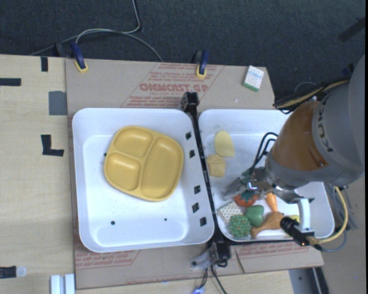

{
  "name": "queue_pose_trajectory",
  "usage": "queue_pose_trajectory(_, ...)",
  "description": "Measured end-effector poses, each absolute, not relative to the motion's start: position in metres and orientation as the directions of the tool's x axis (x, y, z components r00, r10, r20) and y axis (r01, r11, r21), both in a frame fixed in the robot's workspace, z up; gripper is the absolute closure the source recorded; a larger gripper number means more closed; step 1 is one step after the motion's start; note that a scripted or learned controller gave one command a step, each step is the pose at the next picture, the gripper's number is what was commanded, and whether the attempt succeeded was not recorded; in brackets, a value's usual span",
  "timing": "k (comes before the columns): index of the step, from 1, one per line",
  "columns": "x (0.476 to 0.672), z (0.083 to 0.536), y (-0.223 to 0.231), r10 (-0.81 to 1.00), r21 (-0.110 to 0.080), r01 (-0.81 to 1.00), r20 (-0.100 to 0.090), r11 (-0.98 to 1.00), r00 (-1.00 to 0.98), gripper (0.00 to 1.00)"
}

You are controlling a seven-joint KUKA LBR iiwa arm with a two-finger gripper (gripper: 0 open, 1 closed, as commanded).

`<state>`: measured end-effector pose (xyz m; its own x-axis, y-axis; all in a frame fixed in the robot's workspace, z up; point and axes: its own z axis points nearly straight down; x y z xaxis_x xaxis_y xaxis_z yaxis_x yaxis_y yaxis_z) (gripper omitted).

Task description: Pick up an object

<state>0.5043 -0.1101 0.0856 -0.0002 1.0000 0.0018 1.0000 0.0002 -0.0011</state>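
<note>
Two white bins sit side by side on the bench; the left bin (86,182) holds a yellow divided plate (143,162). The tool (248,188) hangs low in the right bin (245,120) over a red toy (245,198), beside green (254,214) and orange pieces (271,202). Whether it is clamped cannot be told.

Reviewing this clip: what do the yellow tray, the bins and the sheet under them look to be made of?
Yellow tray: likely moulded plastic, matte to satin, with three smooth rounded compartments. Bins: probably thin glossy white plastic, with soft rounded rims and light sheen. Sheet: looks like brown corrugated cardboard with red print, held by clamps at its far edge.
</note>
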Motion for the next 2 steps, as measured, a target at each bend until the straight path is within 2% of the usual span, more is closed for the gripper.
queue_pose_trajectory(1,0.505,0.096,-0.110,1.000,0.001,1.000,0.001,0.001,-0.001,1.00)
queue_pose_trajectory(2,0.549,0.184,-0.042,1.000,0.000,1.000,0.001,0.002,-0.002,1.00)
